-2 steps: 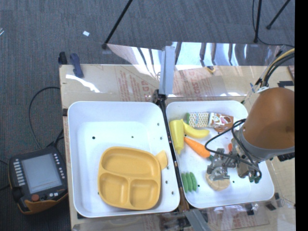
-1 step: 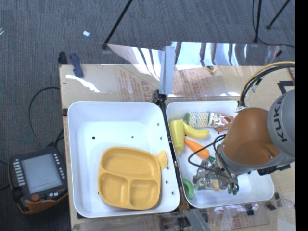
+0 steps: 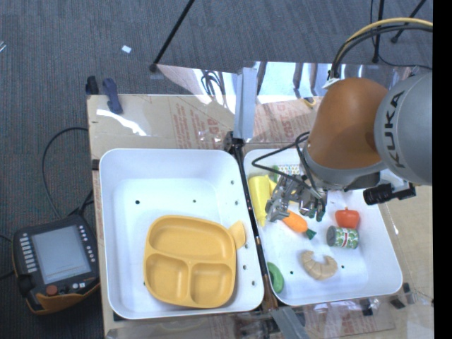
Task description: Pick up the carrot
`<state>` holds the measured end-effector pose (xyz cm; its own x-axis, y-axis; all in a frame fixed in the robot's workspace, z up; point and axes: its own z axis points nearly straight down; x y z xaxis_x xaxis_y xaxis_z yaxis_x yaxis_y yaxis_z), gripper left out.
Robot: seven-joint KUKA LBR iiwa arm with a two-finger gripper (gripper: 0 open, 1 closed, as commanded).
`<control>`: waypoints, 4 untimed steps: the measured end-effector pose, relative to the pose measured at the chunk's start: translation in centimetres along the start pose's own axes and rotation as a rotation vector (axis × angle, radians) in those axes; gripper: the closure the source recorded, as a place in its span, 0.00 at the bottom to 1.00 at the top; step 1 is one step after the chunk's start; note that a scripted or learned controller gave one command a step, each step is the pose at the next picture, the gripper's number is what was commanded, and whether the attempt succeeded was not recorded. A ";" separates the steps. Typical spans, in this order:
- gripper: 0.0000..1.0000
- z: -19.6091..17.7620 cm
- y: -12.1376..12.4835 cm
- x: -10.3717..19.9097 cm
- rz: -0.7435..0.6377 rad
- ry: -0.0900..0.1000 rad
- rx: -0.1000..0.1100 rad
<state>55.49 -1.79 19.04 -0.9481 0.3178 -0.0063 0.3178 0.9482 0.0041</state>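
Two white bins sit side by side on the desk, and the carrot lies in the right bin, near its left-centre floor. The tool hangs directly above and just behind the carrot, so close that they may be touching, though whether anything is actually gripped cannot be told, nor how wide the tool stands. The carrot's long axis runs on a slant from upper left to lower right, with its orange body toward the tool and its green end pointing to the lower right. A yellow piece lies just left of the tool, and a yellow divided tray rests in the left bin.
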 end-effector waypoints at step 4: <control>1.00 -0.5 1.2 8.7 0.281 0.012 0.007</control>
<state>47.60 2.13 19.48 -0.8228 0.5684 0.0056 0.5684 0.8228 -0.0032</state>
